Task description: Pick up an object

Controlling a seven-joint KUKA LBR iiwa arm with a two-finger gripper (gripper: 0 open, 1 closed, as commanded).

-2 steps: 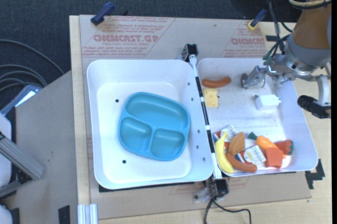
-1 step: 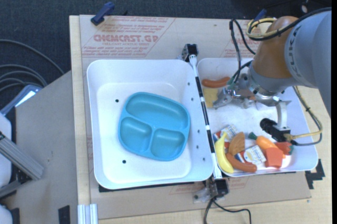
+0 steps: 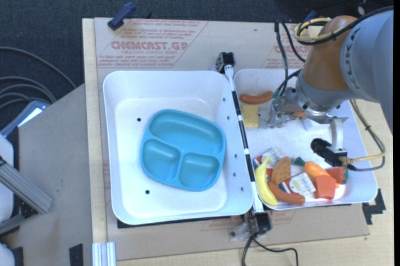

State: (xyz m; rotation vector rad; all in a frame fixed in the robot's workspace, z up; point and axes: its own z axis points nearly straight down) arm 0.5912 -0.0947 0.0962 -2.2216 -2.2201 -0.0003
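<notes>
White bins: two are counted, the left bin point(image 3: 119, 152) and the right bin point(image 3: 362, 187).
Blue tray: one, three-compartment point(image 3: 182, 149), is seen mid left bin.
Toy food point(image 3: 294, 180): one banana point(image 3: 263, 182) and two sausages are heaped at 6 o'clock of the right bin.
Gripper point(image 3: 278, 113): lowered at 10 o'clock there; finger spread cannot be told.
Surface: a cardboard sheet point(image 3: 156, 43) printed "CHEMCAST", on dark carpet.
</notes>
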